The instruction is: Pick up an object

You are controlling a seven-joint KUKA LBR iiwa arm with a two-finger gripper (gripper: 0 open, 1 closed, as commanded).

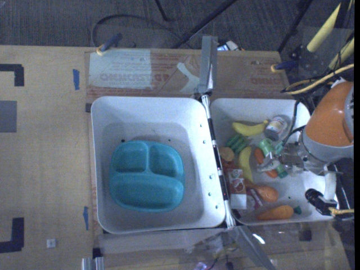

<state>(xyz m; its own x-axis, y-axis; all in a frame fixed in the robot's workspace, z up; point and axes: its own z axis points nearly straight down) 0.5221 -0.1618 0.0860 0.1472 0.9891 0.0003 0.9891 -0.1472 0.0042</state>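
Reaching from three o'clock into the right bin (298, 112), the gripper (274, 163) hangs low among toy foods, its open-or-closed state impossible to tell, with a banana (246, 161) just at its nine o'clock side.

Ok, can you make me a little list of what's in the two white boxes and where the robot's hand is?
left bin: holds a teal divided tray, lying flat
right bin: holds toy food in a heap
bananas: one near the far side, one in the middle
carrot: near the front edge
small can: far side, beside the banana
arm: reaches in from the right
gripper: low over the toys in the right bin
holding something: cannot tell
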